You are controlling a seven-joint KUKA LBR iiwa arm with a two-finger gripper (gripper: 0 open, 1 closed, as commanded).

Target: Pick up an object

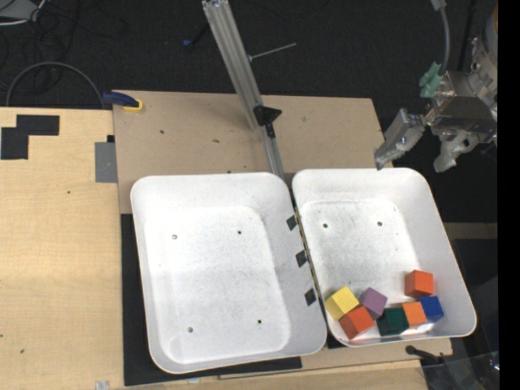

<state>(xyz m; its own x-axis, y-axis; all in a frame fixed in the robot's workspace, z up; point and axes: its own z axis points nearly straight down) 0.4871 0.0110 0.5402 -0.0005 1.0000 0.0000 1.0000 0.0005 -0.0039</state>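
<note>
Camera view: the pincer (418,146) hangs above the far right corner of the right bin (431,210), its two fingers spread wide with nothing between them. The blocks lie together in the near corner of that bin: yellow block (342,301), purple block (374,301), orange block (419,283), well apart from the pincer.

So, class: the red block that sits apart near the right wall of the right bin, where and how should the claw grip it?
Grip the red block across its two flat side faces, coming straight down from above. It stands apart from the cluster, with bare floor toward the bin's centre, though the blue block sits close in front and the right bin's wall is close, so a side approach looks cramped. The claw hangs open above the bin's far rim.
</note>
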